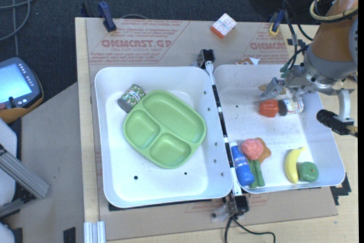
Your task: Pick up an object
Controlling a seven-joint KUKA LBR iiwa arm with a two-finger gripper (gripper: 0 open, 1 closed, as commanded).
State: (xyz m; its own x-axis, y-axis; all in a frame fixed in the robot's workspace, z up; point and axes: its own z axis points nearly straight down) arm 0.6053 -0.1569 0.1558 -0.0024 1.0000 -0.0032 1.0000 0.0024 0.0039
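Over the right bin (324,139), near its upper edge, the gripper (282,90) hangs low at the end of the grey arm (333,60), whose orange band sits just above the wrist. Whether the claw is spread or pressed together cannot be told, since the wrist hides it. Just below and left of the gripper a red object (269,108) lies on the bin floor, with a small pale item (296,105) right beside it; contact with the claw is unclear. Toward the bin's lower edge lie a blue bottle (241,165), a pink and orange toy (254,148), a green stick (257,174), a yellow banana (292,164) and a green apple (308,172) touching the banana. Across the divider, the left bin (114,173) holds a green compartment plate (164,128) with a small grey-green packet (131,98) at its upper left rim. On the cardboard behind the bins sits an orange and white block (223,25).
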